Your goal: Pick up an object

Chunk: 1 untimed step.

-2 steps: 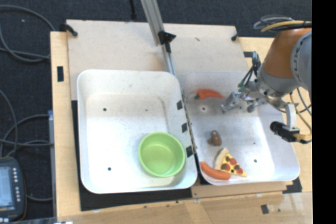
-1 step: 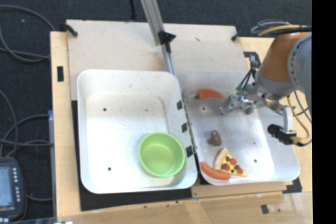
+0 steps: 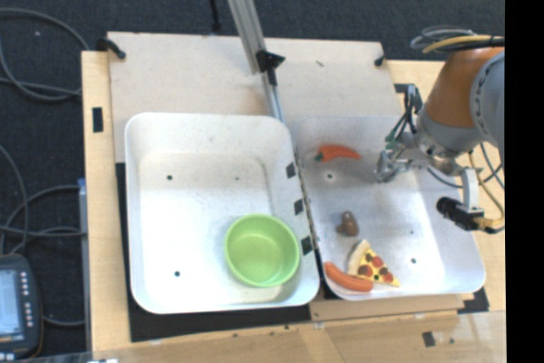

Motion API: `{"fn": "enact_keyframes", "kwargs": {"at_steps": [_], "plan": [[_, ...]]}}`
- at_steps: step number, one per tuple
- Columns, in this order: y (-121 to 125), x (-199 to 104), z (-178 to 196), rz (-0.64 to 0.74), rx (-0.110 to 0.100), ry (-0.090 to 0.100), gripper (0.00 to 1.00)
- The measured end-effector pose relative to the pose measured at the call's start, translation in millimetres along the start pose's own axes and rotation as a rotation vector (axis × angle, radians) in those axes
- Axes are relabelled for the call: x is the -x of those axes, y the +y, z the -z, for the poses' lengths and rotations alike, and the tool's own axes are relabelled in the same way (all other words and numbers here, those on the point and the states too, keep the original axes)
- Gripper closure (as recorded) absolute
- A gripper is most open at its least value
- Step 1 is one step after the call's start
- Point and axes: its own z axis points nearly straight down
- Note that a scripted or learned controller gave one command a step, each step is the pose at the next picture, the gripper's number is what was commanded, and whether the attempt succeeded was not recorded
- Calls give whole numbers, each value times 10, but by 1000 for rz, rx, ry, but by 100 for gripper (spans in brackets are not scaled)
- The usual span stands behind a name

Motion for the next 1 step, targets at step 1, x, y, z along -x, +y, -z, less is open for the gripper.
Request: {"fn": "enact_keyframes", "kwargs": {"at_steps": [1], "plan": [[-51, 71, 578, 5, 4, 1, 100]]}}
